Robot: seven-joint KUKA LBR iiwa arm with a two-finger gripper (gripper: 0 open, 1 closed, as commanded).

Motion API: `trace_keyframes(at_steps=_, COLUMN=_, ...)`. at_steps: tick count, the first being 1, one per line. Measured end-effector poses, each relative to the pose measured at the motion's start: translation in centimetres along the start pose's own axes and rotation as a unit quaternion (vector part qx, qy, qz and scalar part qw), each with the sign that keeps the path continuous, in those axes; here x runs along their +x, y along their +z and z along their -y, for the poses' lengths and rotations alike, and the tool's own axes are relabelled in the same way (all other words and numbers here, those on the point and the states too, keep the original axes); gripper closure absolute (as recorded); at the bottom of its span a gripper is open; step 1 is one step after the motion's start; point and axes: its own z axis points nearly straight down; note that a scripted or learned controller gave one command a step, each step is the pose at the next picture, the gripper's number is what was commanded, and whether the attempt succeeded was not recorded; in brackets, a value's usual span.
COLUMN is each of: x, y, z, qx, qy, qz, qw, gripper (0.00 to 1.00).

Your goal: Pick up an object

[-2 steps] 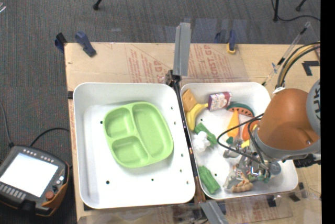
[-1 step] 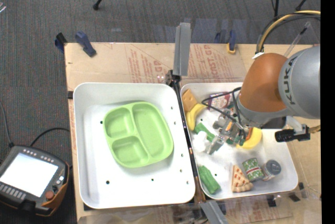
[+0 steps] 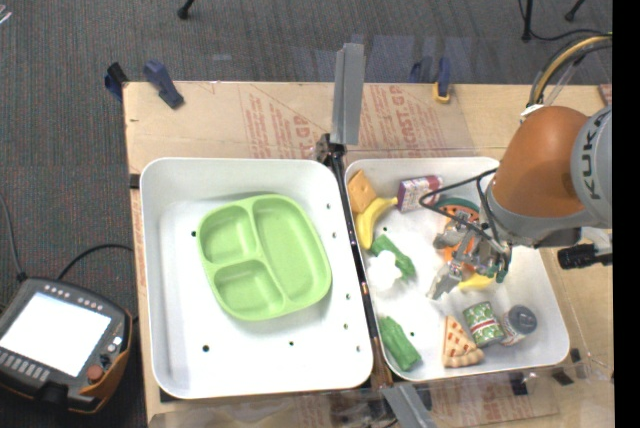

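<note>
gripper (image 3: 462, 268) down in the right bin (image 3: 545, 301), can't tell its grip, banana (image 3: 372, 218) at its 10 o'clock, pizza slice (image 3: 458, 344) at 6, green divided plate (image 3: 264, 256) in the left bin (image 3: 165, 216)

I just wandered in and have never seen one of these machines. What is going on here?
A robot arm is reaching from the right into the right bin, which holds toy food: a banana, green vegetables, a pizza slice and small cans. Its gripper hangs low among the items near the middle of that bin. I cannot tell whether it has grabbed anything. The left bin holds a green divided plate.
</note>
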Motion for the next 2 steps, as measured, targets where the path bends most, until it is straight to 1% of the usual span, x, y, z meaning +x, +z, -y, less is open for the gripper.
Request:
trace_keyframes(at_steps=1, x=-0.06, y=-0.99, z=-0.11, qx=-0.001, qy=-0.001, qz=0.001, qw=1.0, gripper=1.0)
trace_keyframes(at_steps=2, x=-0.02, y=-0.94, z=-0.13, qx=-0.001, qy=-0.002, qz=0.0, qw=1.0, gripper=0.0)
